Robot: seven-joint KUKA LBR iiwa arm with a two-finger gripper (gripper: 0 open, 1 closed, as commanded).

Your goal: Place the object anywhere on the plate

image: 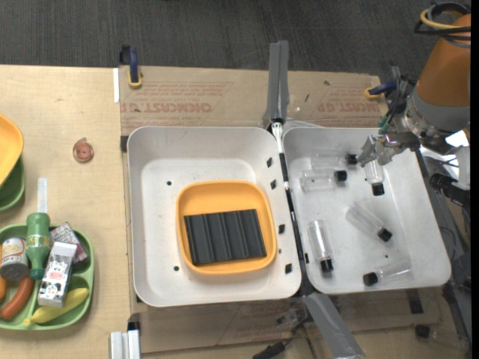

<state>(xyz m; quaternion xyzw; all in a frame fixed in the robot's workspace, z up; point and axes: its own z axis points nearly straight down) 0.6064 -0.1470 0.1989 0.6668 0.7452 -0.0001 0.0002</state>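
Note:
An orange plate sits in the middle of the left bin, with a black ribbed slab lying on it. My gripper is over the upper right part of the right bin. It is shut on the top end of a clear vial, whose black cap points down toward the bin floor. The plate lies far to the gripper's left, past the wall between the bins.
Several more clear vials with black caps lie in the right bin, among them ones at left, at centre and at front right. A green tray of toy food stands on the bench at far left.

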